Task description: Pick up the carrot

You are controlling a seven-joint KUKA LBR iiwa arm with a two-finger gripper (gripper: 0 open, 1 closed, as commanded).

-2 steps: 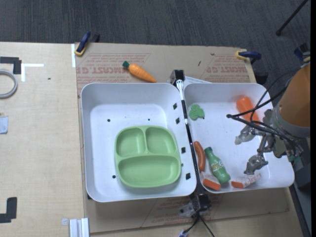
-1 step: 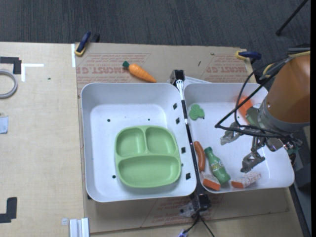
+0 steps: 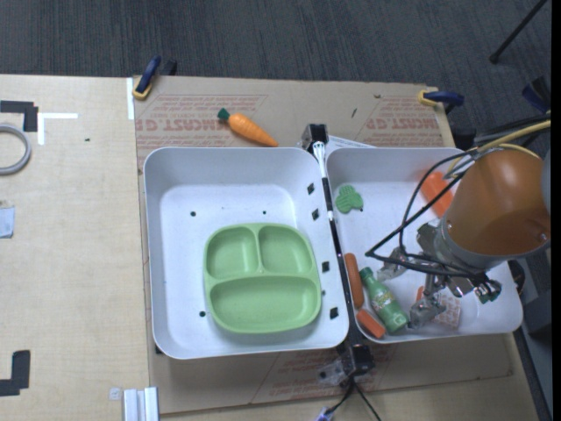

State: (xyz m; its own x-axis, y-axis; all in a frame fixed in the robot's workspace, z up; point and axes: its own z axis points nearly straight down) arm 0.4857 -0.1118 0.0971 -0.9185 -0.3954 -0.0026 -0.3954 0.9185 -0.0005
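An orange carrot (image 3: 248,127) with a green top lies on the brown cardboard behind the left bin, outside both bins. My gripper (image 3: 428,303) hangs low in the front of the right bin (image 3: 399,167), far from that carrot, beside a green bottle (image 3: 384,300). The orange wrist band (image 3: 500,202) hides much of the bin's right side.
A green divided plate (image 3: 261,276) sits in the left bin (image 3: 175,235). The right bin also holds a green leafy piece (image 3: 349,199), a reddish sausage (image 3: 353,279), a small orange piece (image 3: 370,324), an orange item (image 3: 435,191) and a pale wrapped item (image 3: 449,312). Clamps hold the cardboard's back corners.
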